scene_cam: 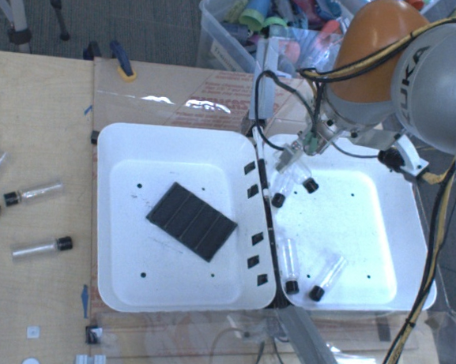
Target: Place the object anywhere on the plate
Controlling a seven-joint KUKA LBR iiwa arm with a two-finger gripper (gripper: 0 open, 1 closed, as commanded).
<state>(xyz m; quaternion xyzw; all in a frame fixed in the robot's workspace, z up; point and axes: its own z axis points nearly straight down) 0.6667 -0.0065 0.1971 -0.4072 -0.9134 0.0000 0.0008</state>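
- The gripper (294, 154) is hanging over the upper-left corner of the right bin (385, 200), close to the divider between the two bins; the grey arm (428, 72) with its orange band is reaching in from the right.
- Whether the jaws are spread or pressed together cannot be told; a clear tube with a black cap (281, 188) is lying or hanging just below the tool, and no grasp on it can be confirmed.
- Three more clear tubes are lying in the right bin: one capped tube (306, 181) near the gripper and two (324, 276) near the bottom edge.
- The plate (191, 221), a dark ribbed rectangle, is lying tilted in the middle of the left bin (127, 160), well apart from the gripper.
- Judged step: securing a tube before carrying it across.
- Advice: the fingers should be closing across the tube's middle, square to its long axis, since a smooth round tube is likely to be rolling or slipping.
- Advice: the lift should be clearing the divider clips (255, 239) before crossing.
- Advice: release should be made low over the plate's middle, tube along the ribs, so it is not rolling off.
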